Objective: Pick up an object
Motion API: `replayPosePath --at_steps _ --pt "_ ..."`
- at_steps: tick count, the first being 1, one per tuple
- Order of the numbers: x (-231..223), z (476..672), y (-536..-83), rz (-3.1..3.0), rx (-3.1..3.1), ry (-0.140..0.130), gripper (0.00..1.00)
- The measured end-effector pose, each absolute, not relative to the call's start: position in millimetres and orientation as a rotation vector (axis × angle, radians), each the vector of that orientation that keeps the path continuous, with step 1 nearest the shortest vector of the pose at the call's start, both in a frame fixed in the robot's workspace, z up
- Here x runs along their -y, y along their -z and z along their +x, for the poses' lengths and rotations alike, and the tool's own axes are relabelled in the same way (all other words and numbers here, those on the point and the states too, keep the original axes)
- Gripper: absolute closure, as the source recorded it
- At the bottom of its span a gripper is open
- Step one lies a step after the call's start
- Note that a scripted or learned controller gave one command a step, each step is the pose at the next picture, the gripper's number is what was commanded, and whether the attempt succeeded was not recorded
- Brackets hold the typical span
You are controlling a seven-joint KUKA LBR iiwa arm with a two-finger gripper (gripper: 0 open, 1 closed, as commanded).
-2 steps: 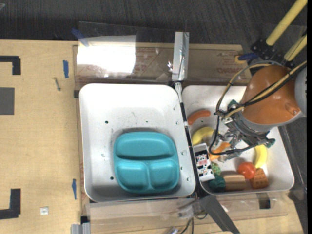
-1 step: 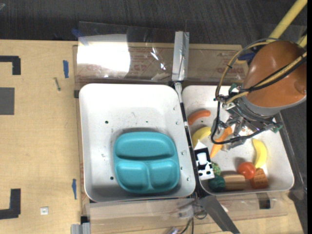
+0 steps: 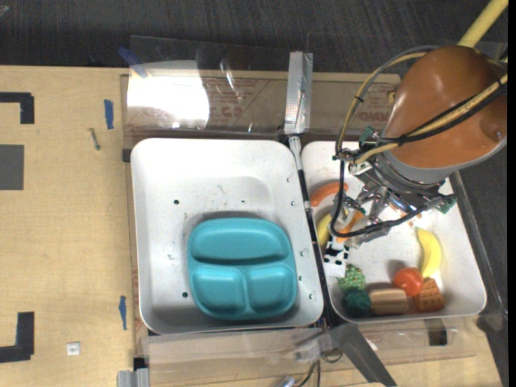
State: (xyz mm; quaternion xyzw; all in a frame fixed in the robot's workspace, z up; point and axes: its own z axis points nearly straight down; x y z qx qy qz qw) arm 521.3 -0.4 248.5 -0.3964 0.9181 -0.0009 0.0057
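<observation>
Nearest to me, along the bottom of the right bin (image 3: pixel 476 297), there is a row of small toy foods: a dark green piece (image 3: pixel 356 301), a knobbly green one (image 3: pixel 351 278) just above it, a tan log-shaped piece (image 3: pixel 388 300), a red tomato (image 3: pixel 407 280) and a brown block (image 3: pixel 430 296) touching each other at the corner. A banana (image 3: pixel 429 252) lies just above them near the right wall. In the left bin (image 3: pixel 161 216) sits a teal divided plate (image 3: pixel 241 267), well apart from the action.

Moving up, the gripper (image 3: pixel 355 216) is low over the upper left part of the right bin, right by an orange piece (image 3: pixel 329 193) and a yellow piece (image 3: pixel 324 230) near the divider. Cables and the wrist cover the fingers, so I cannot tell how wide the jaws stand or whether anything is between them. I won't call a grasp here.

My read: the orange piece is the candidate, and it is crowded. To do this well, I'd want the fingers straddling one item only, clear of the yellow piece and the bin wall, then a firm close and a straight vertical lift. A checkered tag (image 3: pixel 336 253) lies just below; keep off it.

Farthest back, the orange band (image 3: pixel 447 107) of the arm looms over the bin's upper right.
</observation>
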Motion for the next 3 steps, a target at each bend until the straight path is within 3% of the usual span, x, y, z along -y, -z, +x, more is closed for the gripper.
replayPosePath --at_steps 2,3 --pt "-1.6 524.9 -269.1 -1.228 -2.864 0.002 1.00" --pt "24.3 538.9 -234.9 -1.048 -2.959 -0.002 1.00"
